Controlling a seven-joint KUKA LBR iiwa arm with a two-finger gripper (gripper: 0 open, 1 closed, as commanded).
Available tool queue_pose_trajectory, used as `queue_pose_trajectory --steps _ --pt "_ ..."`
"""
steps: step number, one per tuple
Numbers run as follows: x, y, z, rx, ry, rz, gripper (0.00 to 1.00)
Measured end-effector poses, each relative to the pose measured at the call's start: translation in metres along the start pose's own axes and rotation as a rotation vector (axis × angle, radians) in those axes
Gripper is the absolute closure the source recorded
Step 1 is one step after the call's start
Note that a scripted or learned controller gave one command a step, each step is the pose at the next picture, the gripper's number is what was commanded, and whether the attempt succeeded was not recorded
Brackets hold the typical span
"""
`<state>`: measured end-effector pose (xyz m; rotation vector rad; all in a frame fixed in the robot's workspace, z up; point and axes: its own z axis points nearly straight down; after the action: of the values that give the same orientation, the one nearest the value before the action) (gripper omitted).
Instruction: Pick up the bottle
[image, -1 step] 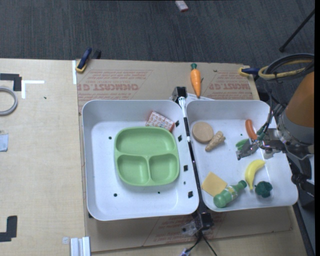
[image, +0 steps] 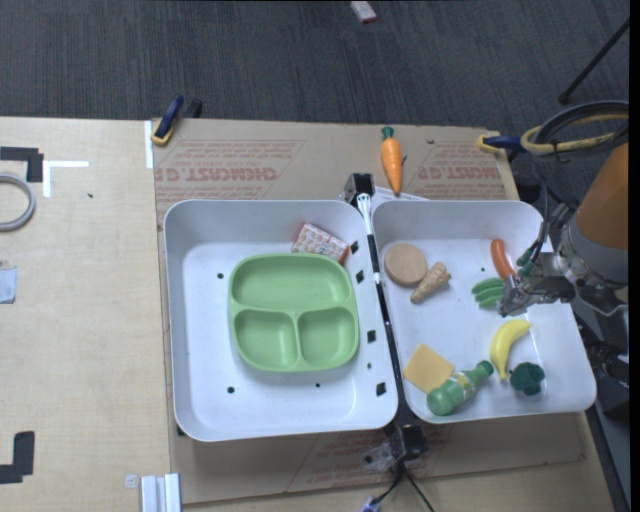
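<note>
A green bottle (image: 457, 389) lies on its side near the front edge of the right bin (image: 455, 320), its neck pointing up and right toward a yellow banana (image: 506, 344). My gripper (image: 516, 300) hangs over the right side of that bin, above the banana and beside a green pea pod (image: 488, 291). It is well apart from the bottle, up and to the right of it. Nothing shows between its fingers.
The right bin also holds a round cookie (image: 406, 264), a tan ginger-like piece (image: 429, 284), a red-orange chili (image: 500, 257), a yellow cheese slice (image: 427, 367) and broccoli (image: 526, 377). The left bin holds a green divided plate (image: 294, 313) and a snack packet (image: 319, 241). A carrot (image: 390, 159) lies behind the bins.
</note>
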<state>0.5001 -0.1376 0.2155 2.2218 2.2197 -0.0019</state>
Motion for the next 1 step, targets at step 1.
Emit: queue_pose_trajectory --steps 1 --pt "0.0701 -0.023 0.0154 0.002 0.002 -0.149 1.0"
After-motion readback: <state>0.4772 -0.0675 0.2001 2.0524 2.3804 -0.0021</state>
